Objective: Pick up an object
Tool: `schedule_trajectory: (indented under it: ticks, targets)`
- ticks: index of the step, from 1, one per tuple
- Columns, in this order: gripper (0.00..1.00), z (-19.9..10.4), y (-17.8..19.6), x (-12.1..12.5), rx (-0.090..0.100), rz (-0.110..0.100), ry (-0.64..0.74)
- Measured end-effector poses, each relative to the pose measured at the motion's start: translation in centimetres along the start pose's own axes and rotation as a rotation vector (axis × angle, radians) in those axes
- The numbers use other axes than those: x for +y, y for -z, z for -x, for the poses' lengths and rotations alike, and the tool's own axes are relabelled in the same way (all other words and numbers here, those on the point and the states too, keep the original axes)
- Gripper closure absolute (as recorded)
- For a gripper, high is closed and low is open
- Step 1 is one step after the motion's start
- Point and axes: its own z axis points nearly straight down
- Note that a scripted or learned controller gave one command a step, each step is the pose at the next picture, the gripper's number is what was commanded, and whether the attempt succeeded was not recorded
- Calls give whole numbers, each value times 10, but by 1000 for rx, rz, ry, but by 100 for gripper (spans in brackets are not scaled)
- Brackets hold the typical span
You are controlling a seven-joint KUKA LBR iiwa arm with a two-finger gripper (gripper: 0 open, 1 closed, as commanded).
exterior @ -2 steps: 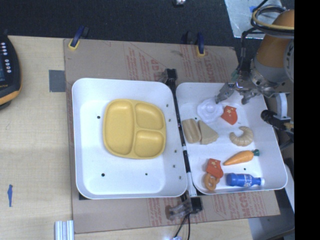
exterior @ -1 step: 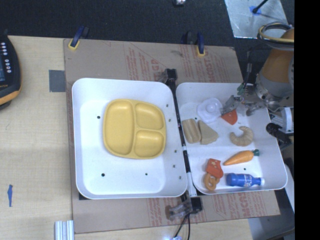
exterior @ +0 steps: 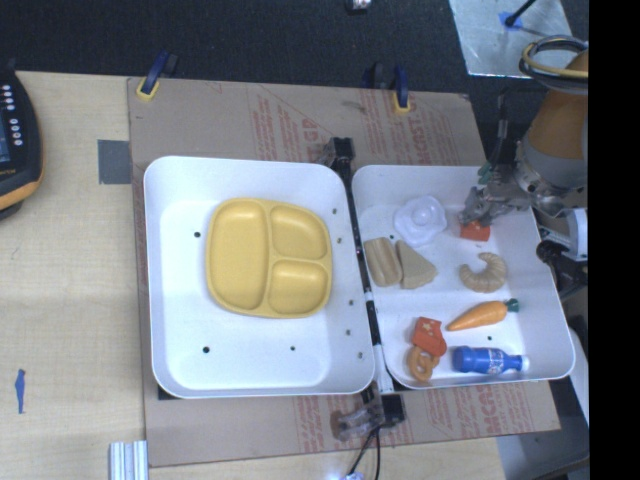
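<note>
My fingers (exterior: 482, 208) hover over the small red block (exterior: 475, 231); their opening I cannot tell. Off-centre, they could nudge it away.

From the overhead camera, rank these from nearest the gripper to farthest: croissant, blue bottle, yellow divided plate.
1. Croissant: right bin, just below the gripper.
2. Blue bottle: right bin's lower edge.
3. Yellow divided plate: left bin, across the divide.

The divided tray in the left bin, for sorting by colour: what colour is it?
Yellow divided tray, in the camera view.
</note>
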Motion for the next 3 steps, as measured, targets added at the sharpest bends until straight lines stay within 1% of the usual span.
schedule_trajectory:
  ticks: [1, 2, 3]
  targets:
    - [100, -61, 50, -37, 3, 2, 5]
    - [100, -126, 78, -30, 2, 5, 7]
    - [100, -157, 77, -13, 0, 4, 4]
